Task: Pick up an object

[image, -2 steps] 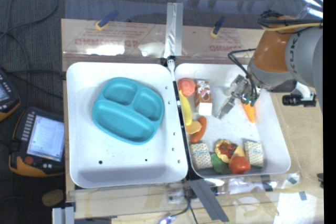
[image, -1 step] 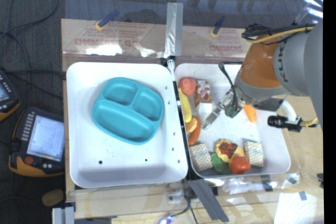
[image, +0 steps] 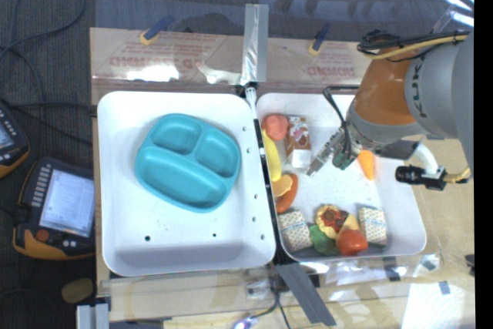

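You are in the approach step: the arm [image: 416,88] reaches in from the right and has the hand [image: 330,154] low over the middle of the right bin [image: 412,231], above bare white floor. Whether its fingers are apart or together I cannot tell; they are small and blurred against the bin, and nothing can be made out between them, so treat nothing as held.

The candidates for the pick all lie in that right bin. Just left of the hand sits a small white block [image: 300,159], with a brown-and-white packet [image: 299,133] and a red round piece [image: 275,125] above it. A yellow banana [image: 270,158] lies along the bin's left wall, an orange-red piece [image: 285,189] below it. Just right of the hand is a small orange carrot-like piece [image: 367,164]. Along the near edge is a crowded cluster: two wrapped white packets [image: 373,224], a red tomato-like piece [image: 351,243], something green [image: 323,240] and a yellow-red item [image: 331,218], touching one another.

The left bin [image: 115,243] holds a blue divided plate [image: 189,161], well apart from the hand.

Your next move, as I judge it, calls for choosing one item standing free. The white block or the carrot piece is nearest and has room around it; the near-edge cluster risks catching neighbours. Centre the hand over it, descend, then close.
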Available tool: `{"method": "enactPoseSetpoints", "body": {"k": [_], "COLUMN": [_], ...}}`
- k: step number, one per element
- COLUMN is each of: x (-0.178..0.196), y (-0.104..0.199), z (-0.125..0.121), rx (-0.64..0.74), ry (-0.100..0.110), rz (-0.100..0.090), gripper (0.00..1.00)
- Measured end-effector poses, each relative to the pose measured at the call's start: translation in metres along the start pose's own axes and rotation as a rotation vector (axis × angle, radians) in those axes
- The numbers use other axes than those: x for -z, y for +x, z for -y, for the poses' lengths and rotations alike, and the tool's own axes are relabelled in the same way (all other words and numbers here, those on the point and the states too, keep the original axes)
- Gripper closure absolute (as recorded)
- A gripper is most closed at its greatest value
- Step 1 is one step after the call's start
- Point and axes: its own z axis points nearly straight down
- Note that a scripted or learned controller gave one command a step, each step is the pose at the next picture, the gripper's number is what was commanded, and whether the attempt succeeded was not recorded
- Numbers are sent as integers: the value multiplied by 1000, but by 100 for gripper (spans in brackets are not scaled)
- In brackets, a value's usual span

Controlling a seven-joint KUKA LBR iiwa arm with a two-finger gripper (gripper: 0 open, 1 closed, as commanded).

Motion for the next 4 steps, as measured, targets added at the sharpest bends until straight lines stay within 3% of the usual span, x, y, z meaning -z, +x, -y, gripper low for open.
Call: {"method": "enactPoseSetpoints", "body": {"k": [1,2,3,4], "x": [-10,91,100,127], "y": [-45,-31,-44,-14], "z": [36,1,-16,77], "rx": [149,-237,-382,-217], "ry": [-1,12,13,12], "rz": [-4,-12,-13,-15], "gripper": [100,100,100,100]}}
